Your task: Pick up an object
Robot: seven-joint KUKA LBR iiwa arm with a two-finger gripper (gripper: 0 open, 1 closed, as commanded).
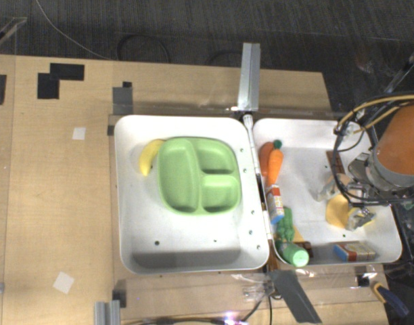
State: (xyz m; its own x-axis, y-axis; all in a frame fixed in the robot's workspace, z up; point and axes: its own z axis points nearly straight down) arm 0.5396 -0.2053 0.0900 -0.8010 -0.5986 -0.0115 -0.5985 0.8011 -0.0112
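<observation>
My gripper [354,210] hangs low over the right part of the right bin [305,141], under the arm's orange band [401,141]. A yellow rounded object [337,212] lies right beside and partly beneath it; whether they touch is unclear. Along the bin's left wall lie an orange carrot [272,164] with a green top, a red-and-white tube [275,200] and a green bottle [289,241]. A small blue-and-brown bar [353,252] rests near the front right corner.
The left bin [129,208] holds a green divided tray [197,175] with a yellow banana [149,156] tucked against its left edge. A metal post [249,76] stands behind the wall between the bins. Cables [359,117] loop around the wrist.
</observation>
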